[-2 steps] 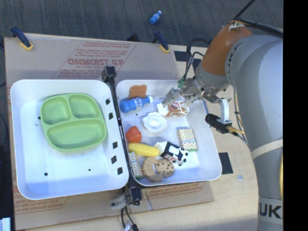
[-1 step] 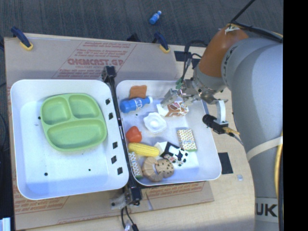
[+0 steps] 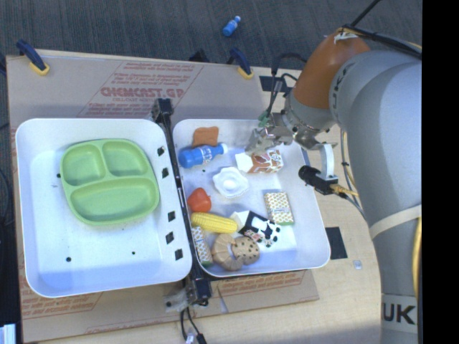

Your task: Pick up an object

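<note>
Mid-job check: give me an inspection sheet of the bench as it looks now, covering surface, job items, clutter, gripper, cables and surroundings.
Surface: two shallow white bins; left bin, right bin, on printed cardboard.
Job's things: right bin holds a blue plastic bottle, orange block, white round cup, red tomato-like toy, yellow toy corn cob, chocolate-chip cookie, checkered packet, black-and-white cow-patterned toy, brown-and-white carton.
Clutter: green three-compartment plate in left bin.
Gripper: two-finger gripper over the right bin's far side, above the carton; grasp unclear.
Cables: black cables at front edge; more along the arm.
Surroundings: blue clamps on the cardboard; small blue object on the floor.
</note>
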You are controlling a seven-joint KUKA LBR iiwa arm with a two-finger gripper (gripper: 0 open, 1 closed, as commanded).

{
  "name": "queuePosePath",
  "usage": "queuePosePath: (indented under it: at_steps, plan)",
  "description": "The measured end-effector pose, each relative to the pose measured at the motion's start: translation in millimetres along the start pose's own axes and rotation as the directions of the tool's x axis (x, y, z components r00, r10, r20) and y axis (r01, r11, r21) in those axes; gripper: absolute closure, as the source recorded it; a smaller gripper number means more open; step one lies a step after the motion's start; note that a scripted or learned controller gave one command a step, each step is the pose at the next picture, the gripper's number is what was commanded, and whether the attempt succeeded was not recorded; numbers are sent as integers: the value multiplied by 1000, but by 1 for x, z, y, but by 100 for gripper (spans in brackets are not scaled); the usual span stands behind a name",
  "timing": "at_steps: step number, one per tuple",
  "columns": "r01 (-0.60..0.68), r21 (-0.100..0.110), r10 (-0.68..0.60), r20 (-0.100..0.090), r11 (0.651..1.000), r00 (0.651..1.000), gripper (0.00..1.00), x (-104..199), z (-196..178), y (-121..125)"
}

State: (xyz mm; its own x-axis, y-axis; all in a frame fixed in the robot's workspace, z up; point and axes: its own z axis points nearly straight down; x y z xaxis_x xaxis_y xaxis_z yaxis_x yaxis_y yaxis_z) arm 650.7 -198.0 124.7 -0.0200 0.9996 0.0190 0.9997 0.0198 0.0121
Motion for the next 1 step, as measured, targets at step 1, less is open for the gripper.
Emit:
queuePosePath:
  at_steps: [1]
  plan:
    - [-5, -2, 5, 19, 1000, 1000, 0, -9, 0, -2]
